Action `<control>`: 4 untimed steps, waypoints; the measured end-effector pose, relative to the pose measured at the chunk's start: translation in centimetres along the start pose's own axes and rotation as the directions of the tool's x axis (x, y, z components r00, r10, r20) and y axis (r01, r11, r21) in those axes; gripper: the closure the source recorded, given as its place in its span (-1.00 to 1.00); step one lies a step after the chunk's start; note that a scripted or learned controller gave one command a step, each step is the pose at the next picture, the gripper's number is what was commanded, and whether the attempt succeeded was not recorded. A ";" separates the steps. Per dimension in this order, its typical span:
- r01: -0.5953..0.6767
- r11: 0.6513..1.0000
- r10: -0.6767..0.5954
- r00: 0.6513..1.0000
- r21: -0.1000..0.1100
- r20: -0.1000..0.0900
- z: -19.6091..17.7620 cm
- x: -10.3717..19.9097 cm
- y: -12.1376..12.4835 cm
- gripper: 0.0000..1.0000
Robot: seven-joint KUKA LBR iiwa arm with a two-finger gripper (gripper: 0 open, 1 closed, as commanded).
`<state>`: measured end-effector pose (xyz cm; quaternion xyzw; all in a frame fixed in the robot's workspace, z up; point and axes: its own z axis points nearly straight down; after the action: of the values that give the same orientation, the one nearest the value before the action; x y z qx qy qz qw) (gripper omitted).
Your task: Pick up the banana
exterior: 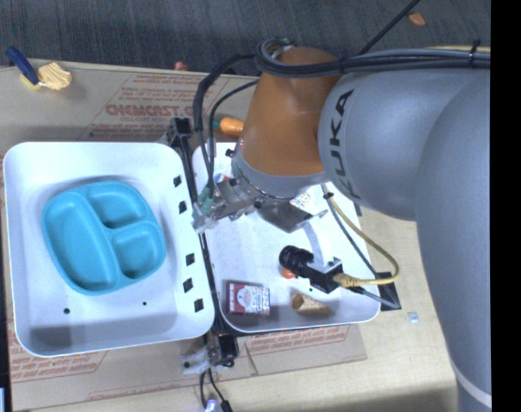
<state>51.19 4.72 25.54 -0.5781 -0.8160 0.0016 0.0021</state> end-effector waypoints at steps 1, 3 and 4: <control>0.006 1.000 -0.006 1.000 0.002 0.000 -1.0 0.0 0.0 1.00; 0.128 0.992 -0.128 0.992 -0.003 0.001 0.3 11.9 0.4 1.00; 0.520 0.854 -0.520 0.854 -0.002 0.004 1.1 13.8 6.9 1.00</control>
<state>53.13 20.05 24.46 -0.3361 -0.9418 0.0006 0.0000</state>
